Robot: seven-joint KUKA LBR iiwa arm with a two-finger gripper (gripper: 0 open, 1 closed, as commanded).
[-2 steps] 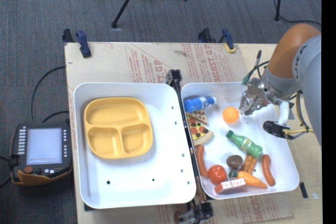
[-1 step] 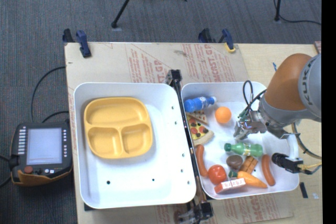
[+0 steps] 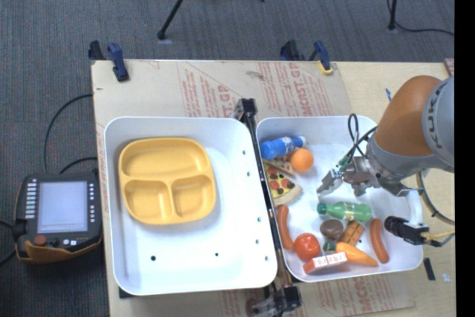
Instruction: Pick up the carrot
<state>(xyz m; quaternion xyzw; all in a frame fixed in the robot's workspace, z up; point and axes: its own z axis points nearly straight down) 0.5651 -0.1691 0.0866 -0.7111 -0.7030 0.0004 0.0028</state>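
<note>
The carrot [image 3: 358, 257] is an orange tapered piece lying near the front edge of the right bin [image 3: 338, 124], next to a labelled red packet [image 3: 326, 262]. My gripper [image 3: 326, 183] hovers over the middle of that bin, above and left of a green bottle [image 3: 346, 211]. It is well behind the carrot. Its fingers stand open with nothing between them.
The right bin also holds a tomato [image 3: 306, 245], two red sausages [image 3: 284, 225] [image 3: 379, 240], a pizza slice [image 3: 280, 183], an orange ball [image 3: 300, 159], a blue bottle [image 3: 283, 145] and brown pieces [image 3: 349, 231]. A yellow divided tray [image 3: 168, 180] lies in the left bin [image 3: 185, 263].
</note>
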